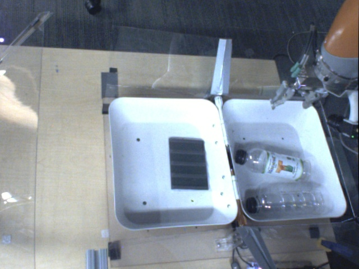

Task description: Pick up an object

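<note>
Two clear plastic bottles lie on their sides in the right bin (263, 122). One bottle (273, 162) has a black cap and a green and orange label. The other bottle (286, 202) lies nearer the bin's front wall, also black-capped and without a label. A dark grey ribbed rectangular block (188, 162) lies flat in the middle of the left bin (129, 144). My gripper (293, 96) hangs over the back edge of the right bin, above and apart from the bottles. Its two fingers are spread, with nothing between them.
A metal bar (221, 66) stands at the back where the two bins meet. Cables (300, 46) run behind the right bin near the arm's orange band (343, 35). A clear plastic sheet (22, 122) covers the wooden bench on the left.
</note>
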